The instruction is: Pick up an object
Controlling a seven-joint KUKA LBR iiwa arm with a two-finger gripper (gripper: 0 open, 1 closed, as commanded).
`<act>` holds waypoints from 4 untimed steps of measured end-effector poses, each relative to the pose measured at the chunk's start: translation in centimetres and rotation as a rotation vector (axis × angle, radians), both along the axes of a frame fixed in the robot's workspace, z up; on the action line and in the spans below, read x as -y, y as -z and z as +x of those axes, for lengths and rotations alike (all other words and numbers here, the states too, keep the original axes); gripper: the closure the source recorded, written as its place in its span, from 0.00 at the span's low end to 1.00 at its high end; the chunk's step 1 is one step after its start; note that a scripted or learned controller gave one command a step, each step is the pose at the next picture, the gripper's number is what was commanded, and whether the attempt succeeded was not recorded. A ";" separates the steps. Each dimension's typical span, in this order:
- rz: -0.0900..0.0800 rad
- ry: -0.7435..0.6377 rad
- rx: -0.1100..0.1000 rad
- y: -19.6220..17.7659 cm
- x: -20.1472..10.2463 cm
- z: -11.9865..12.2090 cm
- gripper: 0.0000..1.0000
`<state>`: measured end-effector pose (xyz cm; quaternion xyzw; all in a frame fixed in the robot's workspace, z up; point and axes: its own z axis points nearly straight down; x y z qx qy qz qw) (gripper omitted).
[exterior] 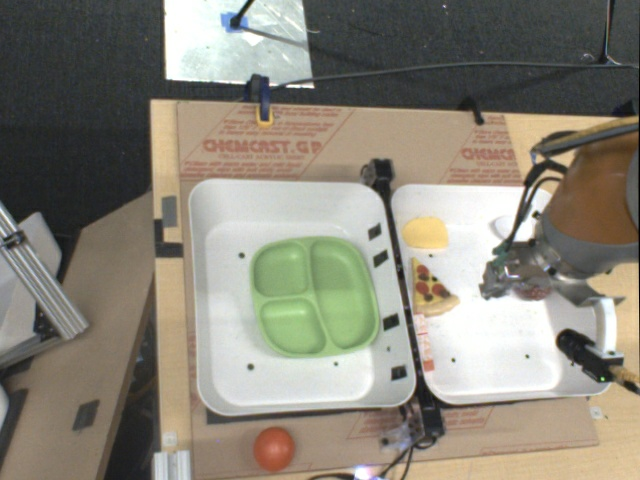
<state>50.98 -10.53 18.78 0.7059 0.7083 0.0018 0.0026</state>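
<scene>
1. Gripper point(503, 278) at right of frame, low over right bin point(470, 373), hanging under grey arm point(590, 208) with orange band.
2. Finger state: cannot tell, too dark and blurred against the wrist hardware.
3. Nothing clearly seen between the gripper tips; small dark reddish blur point(530, 290) just beside them, unidentifiable.
4. Pizza slice toy point(432, 288) lying flat in left part of right bin, just left of the gripper, apart from it.
5. Yellow round piece point(426, 232) above the pizza slice, upper left of same bin, near but not touching it.
6. Green divided tray point(314, 296) centred in left bin point(220, 218), four compartments.
7. Red-orange ball point(274, 448) outside the bins, on the cardboard sheet point(330, 138) at bottom centre-left of frame.
8. Blue clamp with yellow tip point(261, 98) at top edge of the cardboard, upper centre.
9. Silvery sheet point(237, 28) on dark floor, upper left.
</scene>
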 end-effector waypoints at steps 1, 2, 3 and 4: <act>0.000 -0.001 0.000 -4.1 0.0 0.2 1.00; 0.002 -0.005 -0.005 -3.6 -4.4 -0.7 1.00; 0.003 -0.005 -0.005 -2.7 -9.9 -1.3 1.00; 0.004 -0.008 -0.004 -3.1 -15.5 -0.6 1.00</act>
